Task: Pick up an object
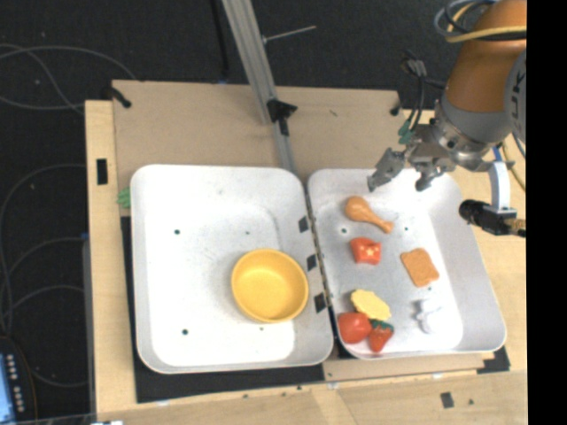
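My gripper (pixel 406 174) hangs open above the far edge of the right bin (pixel 474 277), with nothing between its fingers. Just below and left of it lies a tan chicken drumstick (pixel 366 212). Further down the bin are a red pepper-like piece (pixel 366 251), an orange cracker or toast slice (pixel 419 266), a small white object (pixel 426 315), a yellow piece (pixel 370 305), a red tomato (pixel 353 327) and a strawberry (pixel 380 336). A yellow bowl (pixel 268 285) sits in the left bin (pixel 177 237).
A slanted metal pole (pixel 255 60) rises behind the bins, ending near their shared far corner. The divider between the bins (pixel 313 255) runs down the middle. Brown bench board (pixel 195 122) surrounds both bins.
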`<state>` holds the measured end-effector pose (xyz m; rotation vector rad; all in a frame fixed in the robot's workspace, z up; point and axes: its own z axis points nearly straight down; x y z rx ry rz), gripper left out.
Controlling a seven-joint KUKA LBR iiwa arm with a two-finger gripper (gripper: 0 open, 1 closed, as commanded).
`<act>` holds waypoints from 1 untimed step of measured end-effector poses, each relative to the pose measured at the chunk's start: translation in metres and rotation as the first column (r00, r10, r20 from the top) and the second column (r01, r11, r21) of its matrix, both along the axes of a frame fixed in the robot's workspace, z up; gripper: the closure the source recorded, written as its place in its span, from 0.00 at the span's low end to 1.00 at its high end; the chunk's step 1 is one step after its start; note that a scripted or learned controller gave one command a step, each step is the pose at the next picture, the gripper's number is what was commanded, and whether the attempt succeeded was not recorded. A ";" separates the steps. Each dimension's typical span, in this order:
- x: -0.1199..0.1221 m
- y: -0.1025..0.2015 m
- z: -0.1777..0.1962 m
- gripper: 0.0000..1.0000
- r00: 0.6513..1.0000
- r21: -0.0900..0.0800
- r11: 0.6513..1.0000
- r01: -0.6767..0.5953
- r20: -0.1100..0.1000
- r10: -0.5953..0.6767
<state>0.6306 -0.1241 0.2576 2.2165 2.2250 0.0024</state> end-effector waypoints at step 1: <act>0.000 0.000 0.000 0.00 1.000 0.000 1.000 0.000 0.000 0.000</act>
